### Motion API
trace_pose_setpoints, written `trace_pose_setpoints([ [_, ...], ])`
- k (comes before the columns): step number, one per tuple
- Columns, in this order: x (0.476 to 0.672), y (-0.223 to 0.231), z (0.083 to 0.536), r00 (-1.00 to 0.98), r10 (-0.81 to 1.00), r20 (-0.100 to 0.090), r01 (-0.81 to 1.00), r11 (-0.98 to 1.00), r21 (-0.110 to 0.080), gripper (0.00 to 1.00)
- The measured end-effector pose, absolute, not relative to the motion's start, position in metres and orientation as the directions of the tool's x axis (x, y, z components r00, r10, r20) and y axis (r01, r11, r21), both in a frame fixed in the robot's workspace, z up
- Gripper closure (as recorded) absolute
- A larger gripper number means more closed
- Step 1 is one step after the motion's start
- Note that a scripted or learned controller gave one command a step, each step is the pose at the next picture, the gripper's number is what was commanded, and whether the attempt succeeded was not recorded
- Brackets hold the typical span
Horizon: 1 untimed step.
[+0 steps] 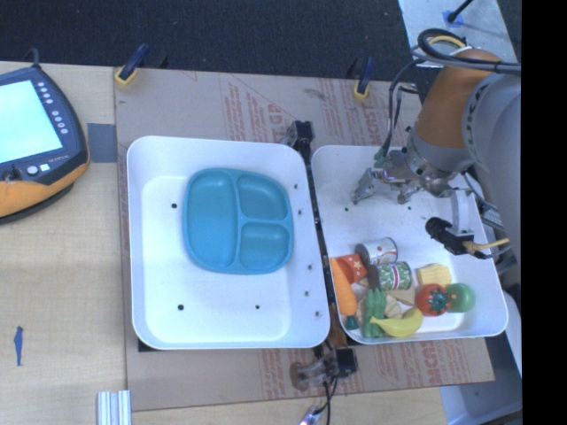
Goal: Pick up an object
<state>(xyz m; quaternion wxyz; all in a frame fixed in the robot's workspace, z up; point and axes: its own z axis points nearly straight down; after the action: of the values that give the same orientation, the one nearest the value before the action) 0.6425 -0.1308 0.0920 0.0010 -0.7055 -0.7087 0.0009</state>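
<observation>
1. Closest to the lens, a yellow banana [399, 326] lies against the near wall of the right bin [347, 228].
2. Just behind it, more toy food is heaped along that wall: a red tomato [431, 299] touching a green piece [462, 297], a yellow block [432, 274], a green-labelled can [396, 275], a silver can [381, 252] and leafy greens [372, 308].
3. An orange carrot [344, 292] lies at the pile's left end, alongside the wall shared with the left bin [159, 282].
4. The tool [383, 193] hangs over the bare far half of the right bin, well apart from the pile. Its two fingers are splayed wide and there is nothing between them.
5. The grey arm [447, 113] with its orange band comes in from the right above the tool.
6. A blue divided plate [239, 220] sits flat in the middle of the left bin.
7. Both bins rest on brown cardboard [266, 104] on the wooden tabletop [62, 282].
8. A screen with an orange casing [31, 140] lies on the tabletop at the far left.
</observation>
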Motion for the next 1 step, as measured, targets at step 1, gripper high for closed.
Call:
trace_pose_setpoints([
  [1, 0.5723, -0.1188, 0.0913, -0.006, 1.0, 0.0, 1.0, 0.006, -0.006, 0.0],
])
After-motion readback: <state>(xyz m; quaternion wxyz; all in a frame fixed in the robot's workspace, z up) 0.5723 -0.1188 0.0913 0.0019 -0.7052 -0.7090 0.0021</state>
